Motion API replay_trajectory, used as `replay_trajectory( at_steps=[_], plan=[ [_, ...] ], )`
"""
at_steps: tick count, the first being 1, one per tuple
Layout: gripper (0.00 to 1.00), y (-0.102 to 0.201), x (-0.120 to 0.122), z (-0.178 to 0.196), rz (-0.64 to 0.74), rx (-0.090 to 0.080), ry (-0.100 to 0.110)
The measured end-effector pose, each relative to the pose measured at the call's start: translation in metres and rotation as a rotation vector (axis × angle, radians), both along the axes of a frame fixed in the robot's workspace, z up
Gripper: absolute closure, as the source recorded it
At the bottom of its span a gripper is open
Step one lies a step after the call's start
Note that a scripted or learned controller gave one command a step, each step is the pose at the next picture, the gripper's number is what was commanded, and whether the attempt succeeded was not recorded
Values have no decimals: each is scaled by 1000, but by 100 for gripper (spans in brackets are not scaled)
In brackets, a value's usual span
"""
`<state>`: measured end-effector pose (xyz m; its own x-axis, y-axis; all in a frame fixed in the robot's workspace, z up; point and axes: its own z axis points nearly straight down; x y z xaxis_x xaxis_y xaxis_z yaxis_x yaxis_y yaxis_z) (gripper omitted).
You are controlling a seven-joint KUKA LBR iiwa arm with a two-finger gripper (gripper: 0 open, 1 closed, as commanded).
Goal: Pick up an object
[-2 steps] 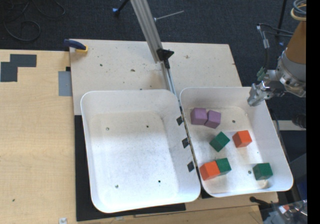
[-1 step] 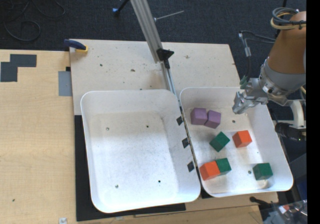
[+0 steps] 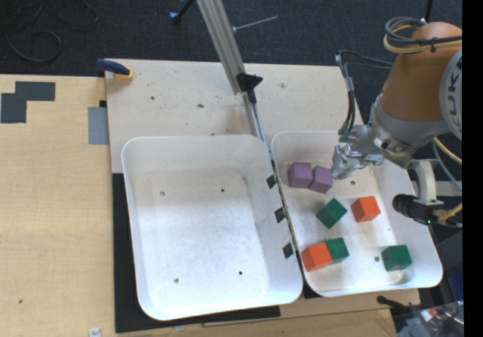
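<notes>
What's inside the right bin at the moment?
The right bin holds two purple blocks touching, three green blocks and two orange blocks; one orange-green pair touches. The gripper sits beside the purple blocks, and the arm covers the bin's far right corner.

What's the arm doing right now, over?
Gripper low in right bin, beside two purple blocks. Nothing seen held. Green and orange blocks lie nearer the front, out of its way.

Pale speckled wooden bench (image 3: 181, 94) bearing two shallow white plastic bins (left bin (image 3: 151, 177), right bin (image 3: 423, 271)) side by side near its front.
</notes>
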<state>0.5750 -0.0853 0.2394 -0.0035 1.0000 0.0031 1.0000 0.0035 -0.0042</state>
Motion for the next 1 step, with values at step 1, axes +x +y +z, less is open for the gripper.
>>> replay_trajectory(
  at_steps=[1],
  plan=[
    [100,42,-23,2,0,0,1]
  ],
)
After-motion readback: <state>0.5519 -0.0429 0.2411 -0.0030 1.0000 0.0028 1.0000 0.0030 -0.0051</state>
